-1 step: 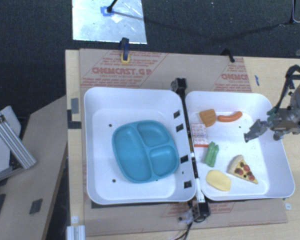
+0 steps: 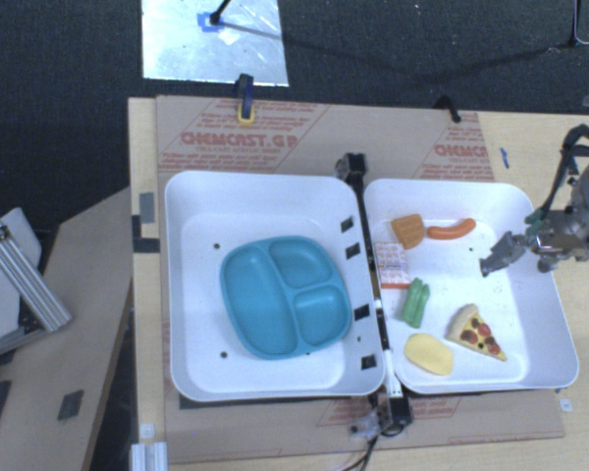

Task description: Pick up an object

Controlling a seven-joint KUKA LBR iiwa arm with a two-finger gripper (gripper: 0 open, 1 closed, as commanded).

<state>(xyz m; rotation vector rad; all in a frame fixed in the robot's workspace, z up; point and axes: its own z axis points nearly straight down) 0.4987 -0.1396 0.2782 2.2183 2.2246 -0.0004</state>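
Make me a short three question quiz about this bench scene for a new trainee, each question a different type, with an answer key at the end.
1. True or false: the blue plastic divided tray lies in the left white bin.
2. Multiple choice: which toy lies nearest the front edge of the right white bin? A) the orange toy sausage B) the yellow oval toy C) the tan toast-like piece
3. Fill in: the toy pizza slice lies to the ____ of the green toy vegetable in the camera view.

Key
1. True.
2. B.
3. Right. The gripper hangs above the right bin's right half, holding none of these.
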